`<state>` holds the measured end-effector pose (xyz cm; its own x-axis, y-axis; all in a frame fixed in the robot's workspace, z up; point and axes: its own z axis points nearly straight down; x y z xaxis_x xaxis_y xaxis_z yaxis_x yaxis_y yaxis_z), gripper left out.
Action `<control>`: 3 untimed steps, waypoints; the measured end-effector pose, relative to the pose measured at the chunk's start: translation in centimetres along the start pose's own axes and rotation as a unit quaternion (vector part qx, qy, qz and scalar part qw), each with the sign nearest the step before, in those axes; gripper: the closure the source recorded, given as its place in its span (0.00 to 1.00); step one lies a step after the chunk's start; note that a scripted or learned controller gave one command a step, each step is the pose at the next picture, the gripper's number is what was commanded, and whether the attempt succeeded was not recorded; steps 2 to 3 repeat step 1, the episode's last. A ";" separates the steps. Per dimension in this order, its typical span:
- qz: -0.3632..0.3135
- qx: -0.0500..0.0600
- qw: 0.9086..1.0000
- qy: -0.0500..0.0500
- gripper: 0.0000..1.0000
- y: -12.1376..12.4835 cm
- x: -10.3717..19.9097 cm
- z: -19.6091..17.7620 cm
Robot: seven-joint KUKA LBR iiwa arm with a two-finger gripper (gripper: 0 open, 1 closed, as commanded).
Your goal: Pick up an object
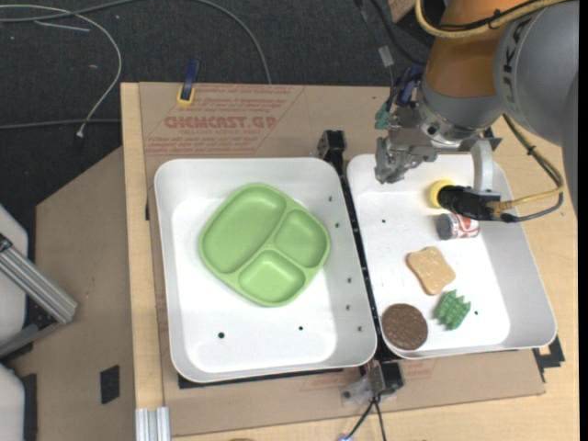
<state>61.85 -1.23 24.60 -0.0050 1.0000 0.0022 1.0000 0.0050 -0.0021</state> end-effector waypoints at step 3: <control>-0.001 -0.002 1.000 0.000 1.00 1.8 5.8 0.0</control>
